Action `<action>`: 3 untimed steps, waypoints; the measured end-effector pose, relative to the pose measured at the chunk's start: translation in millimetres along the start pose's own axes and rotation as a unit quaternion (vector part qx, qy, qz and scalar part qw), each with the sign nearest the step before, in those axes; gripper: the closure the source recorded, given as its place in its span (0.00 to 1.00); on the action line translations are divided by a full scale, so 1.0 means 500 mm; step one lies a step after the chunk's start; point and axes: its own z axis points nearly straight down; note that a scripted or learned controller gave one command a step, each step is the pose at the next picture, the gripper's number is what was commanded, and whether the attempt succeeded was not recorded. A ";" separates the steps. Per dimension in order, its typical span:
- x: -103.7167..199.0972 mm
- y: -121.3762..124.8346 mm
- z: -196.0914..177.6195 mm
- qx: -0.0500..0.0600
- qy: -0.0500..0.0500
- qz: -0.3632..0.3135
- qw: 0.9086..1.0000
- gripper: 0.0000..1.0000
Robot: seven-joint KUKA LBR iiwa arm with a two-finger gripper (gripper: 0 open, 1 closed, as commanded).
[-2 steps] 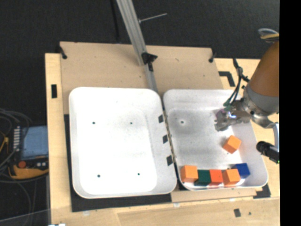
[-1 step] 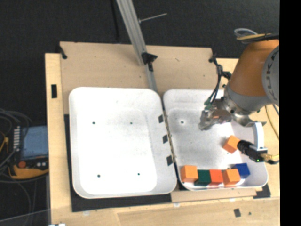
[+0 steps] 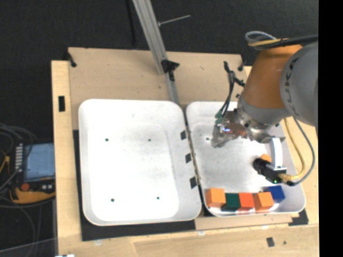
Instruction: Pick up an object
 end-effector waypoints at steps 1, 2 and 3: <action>0.099 0.033 0.009 -0.001 0.000 0.000 1.000 1.00; 0.208 0.032 0.008 -0.001 0.000 -0.001 1.000 1.00; 0.305 0.036 -0.002 -0.001 0.000 -0.001 1.000 1.00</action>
